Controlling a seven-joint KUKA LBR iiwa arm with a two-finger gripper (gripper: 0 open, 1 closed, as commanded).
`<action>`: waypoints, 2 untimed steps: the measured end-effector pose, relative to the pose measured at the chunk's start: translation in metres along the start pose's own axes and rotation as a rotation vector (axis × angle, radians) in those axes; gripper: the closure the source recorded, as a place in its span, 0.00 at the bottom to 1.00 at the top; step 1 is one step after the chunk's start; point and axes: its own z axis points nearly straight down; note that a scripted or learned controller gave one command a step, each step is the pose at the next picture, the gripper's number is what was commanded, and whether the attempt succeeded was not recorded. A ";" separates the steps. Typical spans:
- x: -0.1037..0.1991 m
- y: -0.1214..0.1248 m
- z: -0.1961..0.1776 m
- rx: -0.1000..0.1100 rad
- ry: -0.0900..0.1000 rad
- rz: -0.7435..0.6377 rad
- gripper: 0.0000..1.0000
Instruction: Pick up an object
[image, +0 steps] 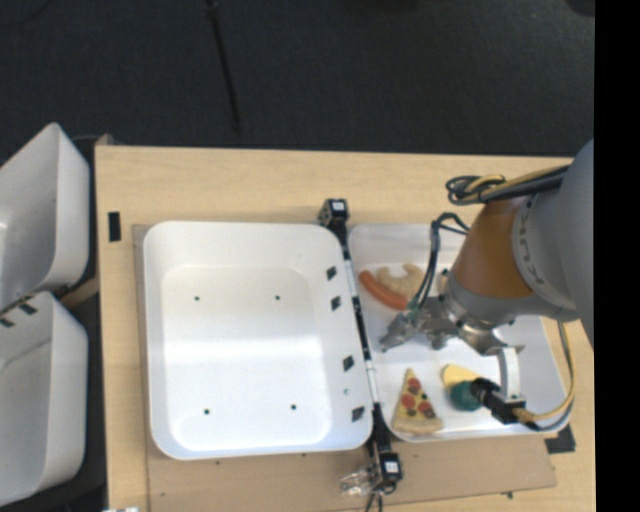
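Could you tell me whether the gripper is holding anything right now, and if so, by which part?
It cannot be told. The gripper is low in the right bin beside the hot dog, with nothing visibly between its fingers.

2 white bins on a wooden bench (120, 330): left bin (240, 335) bare inside, right bin (535, 350) holding toys. Grey arm (520, 250) with orange band entering from 3 o'clock, gripper (405, 328) low over the right bin, just beside a hot dog (385, 287) at 11 o'clock. Pizza slice (415, 403) at 6 o'clock; yellow-green toy (462, 385) beside it at 3 o'clock.
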 end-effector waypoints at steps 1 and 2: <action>0.059 -0.028 -0.153 -0.011 0.003 -0.006 0.00; 0.038 -0.050 -0.098 0.007 0.000 0.005 0.00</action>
